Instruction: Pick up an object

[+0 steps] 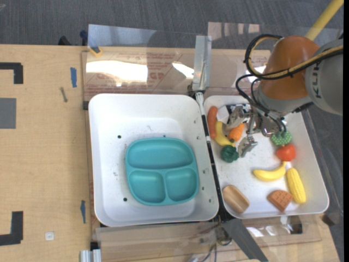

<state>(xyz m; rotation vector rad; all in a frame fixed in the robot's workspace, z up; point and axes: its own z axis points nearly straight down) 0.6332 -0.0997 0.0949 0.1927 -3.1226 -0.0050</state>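
My gripper [246,131] hangs low over the upper left part of the right bin [316,201], under the grey wrist and its orange band. Directly at it lies a small orange carrot [236,131]. A yellow banana [220,136] and a red-orange sausage [212,115] lie just to its left, with a dark green broccoli [229,154] below them. The metal parts and cables crowd the carrot, so the view does not settle whether anything is gripped.
Further right in the same bin are a green leafy piece [282,138], a red tomato [286,153], a second banana [270,173], a corn cob [295,183], a waffle [280,200] and a bread roll [235,198]. The left bin [103,113] holds a teal divided plate [161,170].
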